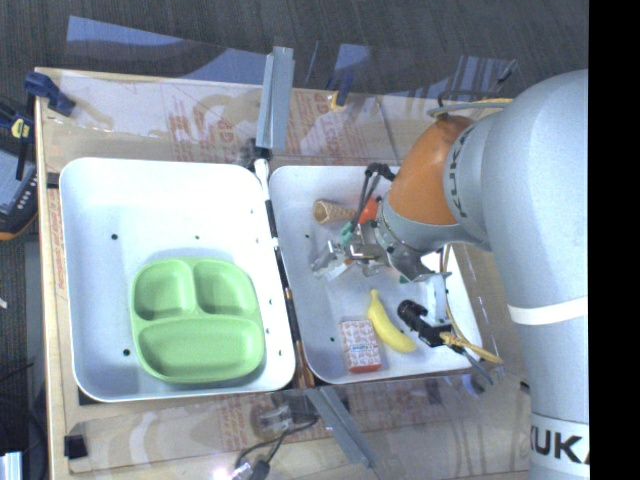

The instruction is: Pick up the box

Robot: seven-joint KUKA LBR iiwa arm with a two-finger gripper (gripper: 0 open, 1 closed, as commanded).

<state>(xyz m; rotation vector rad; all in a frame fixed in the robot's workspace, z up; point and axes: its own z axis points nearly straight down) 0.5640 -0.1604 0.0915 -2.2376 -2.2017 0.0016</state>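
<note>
Black "KUKA" lettering (556, 448) on grey arm; end effector (335, 258) grip state indiscernible; box (359, 345) print unreadable.

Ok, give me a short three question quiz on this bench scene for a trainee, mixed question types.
1. True or false: the green tray lies in the left bin.
2. Which lies nearest the box? A) banana B) cone C) green tray
3. Fill in: the gripper is over the ____ bin.

Key: 1 true; 2 A; 3 right.
</note>
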